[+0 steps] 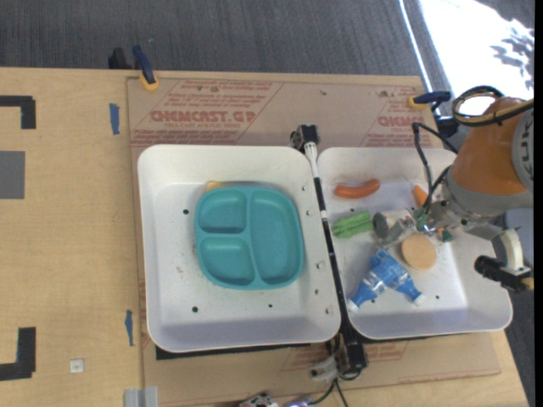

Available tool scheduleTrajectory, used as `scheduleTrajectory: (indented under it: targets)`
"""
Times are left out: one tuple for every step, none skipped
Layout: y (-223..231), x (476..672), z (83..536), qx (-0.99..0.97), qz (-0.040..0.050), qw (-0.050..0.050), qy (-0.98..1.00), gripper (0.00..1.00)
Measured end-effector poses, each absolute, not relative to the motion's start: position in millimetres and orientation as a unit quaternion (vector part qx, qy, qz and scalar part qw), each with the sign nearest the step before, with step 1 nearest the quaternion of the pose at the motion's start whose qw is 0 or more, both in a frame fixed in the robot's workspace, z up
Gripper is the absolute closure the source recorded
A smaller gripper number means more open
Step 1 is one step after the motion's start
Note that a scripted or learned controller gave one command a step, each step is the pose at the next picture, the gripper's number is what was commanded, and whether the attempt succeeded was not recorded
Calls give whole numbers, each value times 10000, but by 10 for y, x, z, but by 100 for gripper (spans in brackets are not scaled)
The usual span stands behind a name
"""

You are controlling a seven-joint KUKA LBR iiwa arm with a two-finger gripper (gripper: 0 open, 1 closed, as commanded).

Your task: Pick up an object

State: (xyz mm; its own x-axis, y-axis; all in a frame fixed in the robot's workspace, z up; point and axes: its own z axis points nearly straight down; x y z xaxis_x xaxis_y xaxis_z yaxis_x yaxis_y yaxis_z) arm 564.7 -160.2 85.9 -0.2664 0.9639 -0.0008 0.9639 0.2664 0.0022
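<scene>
The right bin point(484, 312) holds several small objects: an orange sausage shape point(356, 188), a green piece point(351, 225), a grey piece point(387, 226), a tan round disc point(417, 252) and a blue object point(387, 279). My gripper point(427, 221) hangs low in this bin, just above the tan disc and right of the grey piece. A small orange item point(420, 195) lies just behind it. The orange-banded wrist point(492, 164) hides the bin's far right side.
The left bin point(161, 227) bears a teal divided plate point(250, 234) near its middle. A black clamp point(305, 136) sits on the ridge between the bins. Brown cardboard lies under both bins, with clips at its back corners.
</scene>
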Motion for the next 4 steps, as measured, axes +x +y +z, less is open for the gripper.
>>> scheduleTrajectory:
  targets:
    - [-1622, 6309, 854, 5579, 4, 8, 8299, 0]
    - [-1713, 6070, 855, 5171, 1, 4, 8559, 0]
    - [-1695, 5898, 859, 4369, 5, 11, 8995, 0]
    - [-1531, 5785, 862, 3720, 5, 17, 9282, 0]
